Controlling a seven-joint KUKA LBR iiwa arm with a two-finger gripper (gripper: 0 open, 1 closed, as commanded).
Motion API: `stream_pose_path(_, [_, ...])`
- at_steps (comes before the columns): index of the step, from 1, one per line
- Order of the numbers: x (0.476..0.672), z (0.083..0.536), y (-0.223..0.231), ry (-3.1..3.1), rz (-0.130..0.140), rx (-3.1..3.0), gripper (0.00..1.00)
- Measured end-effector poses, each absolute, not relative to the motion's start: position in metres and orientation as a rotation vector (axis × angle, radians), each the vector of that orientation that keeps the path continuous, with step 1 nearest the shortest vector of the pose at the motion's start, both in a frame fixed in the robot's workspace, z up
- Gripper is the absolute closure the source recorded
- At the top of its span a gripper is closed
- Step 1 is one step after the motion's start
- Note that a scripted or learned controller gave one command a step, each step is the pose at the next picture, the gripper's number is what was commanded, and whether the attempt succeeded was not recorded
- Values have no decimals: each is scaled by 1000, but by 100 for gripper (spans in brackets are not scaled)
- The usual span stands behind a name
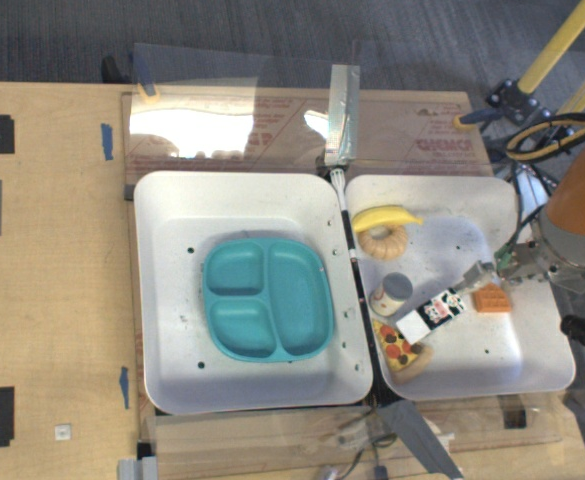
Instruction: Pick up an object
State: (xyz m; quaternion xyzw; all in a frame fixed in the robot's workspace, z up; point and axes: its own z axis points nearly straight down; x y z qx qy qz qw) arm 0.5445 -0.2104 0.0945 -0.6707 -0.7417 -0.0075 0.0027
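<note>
Camera view: the claw (484, 271) hangs low over the right bin (542, 363), just beside an orange block (491, 300); whether it is apart or together cannot be told. Near it lie a white box (430, 315), banana (384, 217), doughnut (386, 240) and pizza slice (398, 348). The left bin (167, 218) holds a teal tray (268, 299).

Bright even light, strong glare on clear sheet (212, 118) behind bins, soft shadows, perhaps slightly blurred
</note>
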Motion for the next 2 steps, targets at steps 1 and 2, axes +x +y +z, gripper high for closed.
stream_pose_path(1, [544,103,-215,-2326,-15,-2115,100])
stream_pose_path(2, [528,233,-171,-2166,-6,-2284,100])
